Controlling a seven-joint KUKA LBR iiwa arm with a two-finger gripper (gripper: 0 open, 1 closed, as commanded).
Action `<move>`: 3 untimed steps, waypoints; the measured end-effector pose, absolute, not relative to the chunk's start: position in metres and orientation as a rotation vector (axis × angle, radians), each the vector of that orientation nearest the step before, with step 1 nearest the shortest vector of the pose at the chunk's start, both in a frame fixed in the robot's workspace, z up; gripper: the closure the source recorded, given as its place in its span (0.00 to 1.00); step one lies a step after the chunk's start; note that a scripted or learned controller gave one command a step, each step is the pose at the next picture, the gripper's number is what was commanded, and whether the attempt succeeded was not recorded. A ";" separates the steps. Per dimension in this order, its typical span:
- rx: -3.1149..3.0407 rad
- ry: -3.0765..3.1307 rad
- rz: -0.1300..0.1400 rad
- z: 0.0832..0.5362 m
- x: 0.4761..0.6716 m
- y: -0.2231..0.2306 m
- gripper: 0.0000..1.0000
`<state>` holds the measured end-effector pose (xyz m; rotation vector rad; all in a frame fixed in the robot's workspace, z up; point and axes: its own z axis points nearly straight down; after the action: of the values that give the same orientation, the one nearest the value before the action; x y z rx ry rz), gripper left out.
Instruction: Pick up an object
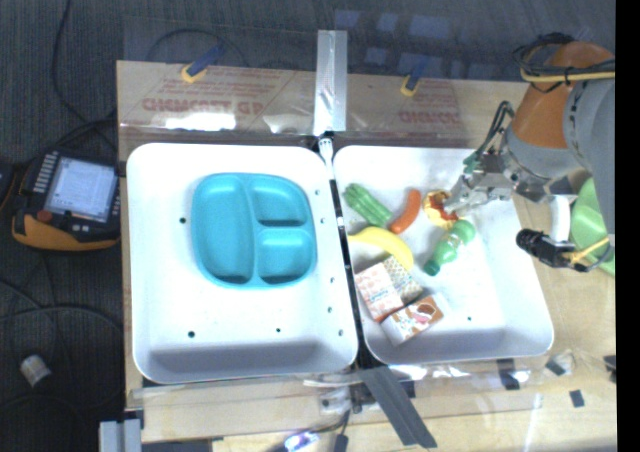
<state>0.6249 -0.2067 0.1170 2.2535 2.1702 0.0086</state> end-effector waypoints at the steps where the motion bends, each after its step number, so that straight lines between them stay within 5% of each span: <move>1: 2.424 1.996 -0.007 0.312 0.618 -0.216 1.00; 2: 2.628 1.729 -0.006 0.265 0.588 -0.142 1.00; 3: 2.981 0.984 -0.008 0.417 0.607 -0.160 1.00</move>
<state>0.6067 -0.1597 0.4167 2.9808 0.9841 -0.0082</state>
